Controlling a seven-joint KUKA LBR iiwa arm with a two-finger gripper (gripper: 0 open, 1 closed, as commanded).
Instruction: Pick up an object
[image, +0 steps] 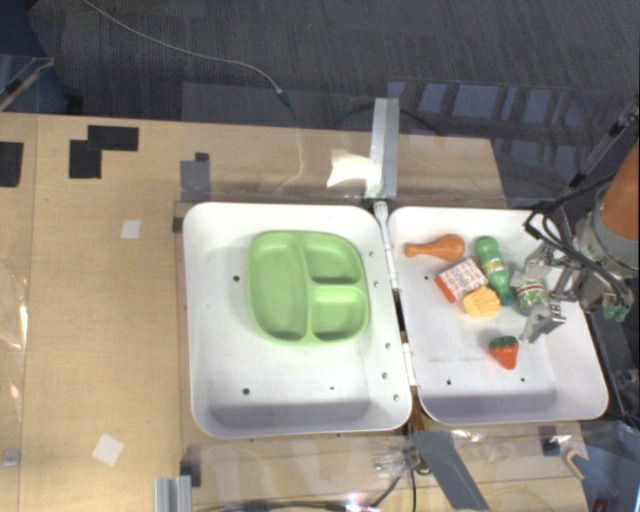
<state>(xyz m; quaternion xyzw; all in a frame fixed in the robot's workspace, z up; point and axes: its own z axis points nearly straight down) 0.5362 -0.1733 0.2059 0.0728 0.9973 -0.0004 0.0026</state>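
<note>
Nearest the front edge of the right bin (500, 405), the white floor lay bare, and just beyond that stretch sat a small red toy with a green top (505, 351) (a strawberry, by the look of it), resting on the floor and untouched. Just above it hung the tool (541, 322), carried in from the right on the arm (612, 215); its metal fingers pointed down toward the bin, close beside the red toy, but I could not tell whether they were spread or pressed together, and nothing showed between them. So the pick looked not yet made: every toy lay on the bin floor.

Farther back was the little cluster: a yellow block (482, 302) touching an orange-and-white box (459, 279), a green bottle (493, 265) leaning alongside them, and behind those an orange drumstick-shaped toy (437, 246) near the rear wall. Over in the left bin (215, 330) lay a green divided tray (305, 285), well apart from the work.

By my judgement the approach was done, and the closing and lifting were all left to do. The wooden surface (90, 300) around the bins carried nothing of interest.
</note>
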